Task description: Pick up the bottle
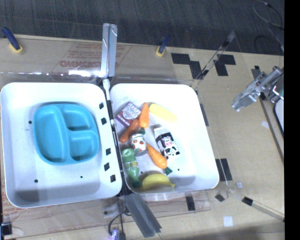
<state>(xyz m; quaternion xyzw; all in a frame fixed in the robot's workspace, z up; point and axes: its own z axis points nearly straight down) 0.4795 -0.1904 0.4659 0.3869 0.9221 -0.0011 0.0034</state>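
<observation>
Gripper (247, 98) over bench, right of bins; finger state impossible to tell. Green bottle (130, 162) well left of fingers, in right bin (202, 134), touching banana (156, 181), beside carrot (156, 155).

1 fixed camera looks down at a slant on 2 white bins (200, 134) from above.

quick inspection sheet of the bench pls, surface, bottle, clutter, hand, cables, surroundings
surface: tan bench bearing left bin and right bin.
job's things: green bottle lying in the right bin by its left wall.
clutter: two carrots, banana, yellow piece, purple packet, cow-print carton around it; blue tray in the left bin.
grippers: hand at the bench's right, outside the bins.
cables: dark cable on the floor, top right.
surroundings: dark carpet; blue clamps on the far edge.
</observation>
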